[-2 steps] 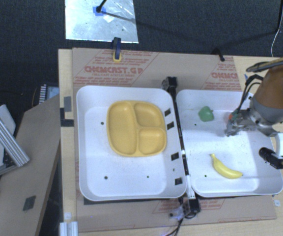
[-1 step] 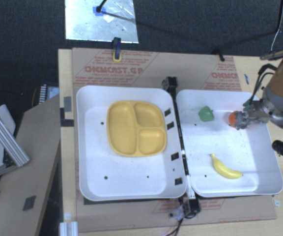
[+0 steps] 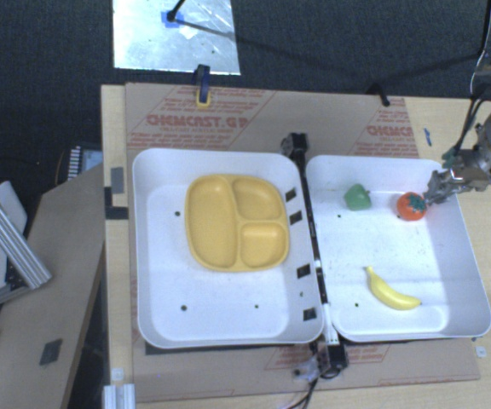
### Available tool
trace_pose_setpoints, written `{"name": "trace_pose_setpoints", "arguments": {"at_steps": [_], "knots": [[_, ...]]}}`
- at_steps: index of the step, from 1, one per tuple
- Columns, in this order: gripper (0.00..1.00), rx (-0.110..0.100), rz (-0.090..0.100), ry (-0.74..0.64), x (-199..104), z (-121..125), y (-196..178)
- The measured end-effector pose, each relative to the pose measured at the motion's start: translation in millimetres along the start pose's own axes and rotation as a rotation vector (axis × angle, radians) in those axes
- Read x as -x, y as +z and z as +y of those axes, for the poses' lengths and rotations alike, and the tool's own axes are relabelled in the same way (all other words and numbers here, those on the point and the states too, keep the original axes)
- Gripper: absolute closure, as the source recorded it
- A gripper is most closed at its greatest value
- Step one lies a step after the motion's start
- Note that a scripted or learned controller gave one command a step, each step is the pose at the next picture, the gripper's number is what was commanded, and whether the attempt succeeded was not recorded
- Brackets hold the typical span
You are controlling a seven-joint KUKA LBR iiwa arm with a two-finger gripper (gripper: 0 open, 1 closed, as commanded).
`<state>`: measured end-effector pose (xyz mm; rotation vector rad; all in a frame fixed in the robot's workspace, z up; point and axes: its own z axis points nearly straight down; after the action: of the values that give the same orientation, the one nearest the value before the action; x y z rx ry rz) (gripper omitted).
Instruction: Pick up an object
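The banana [image 3: 391, 292] lies nearest the camera in the right bin [image 3: 463, 254]. Farther back sit the tomato [image 3: 411, 206] and the green pepper [image 3: 358, 197], apart from each other. The gripper [image 3: 441, 186] hovers just beside the tomato at its right; whether it is open or closed cannot be told. The tomato appears to be the target. Centre the gripper over the tomato before descending, and keep clear of the bin wall. The left bin [image 3: 156, 254] holds a yellow divided plate [image 3: 235, 222].
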<state>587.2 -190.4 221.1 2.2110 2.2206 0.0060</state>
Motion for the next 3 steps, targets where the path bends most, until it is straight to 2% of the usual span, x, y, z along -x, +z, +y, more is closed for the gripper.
{"name": "trace_pose_setpoints", "arguments": {"at_steps": [1, 3], "knots": [[1.0, -0.006, 0.002, -0.001, 0.0, 0.8, 8.5], [1.0, -0.005, 0.005, -0.006, -116.6, 5.4, -4.7]]}}
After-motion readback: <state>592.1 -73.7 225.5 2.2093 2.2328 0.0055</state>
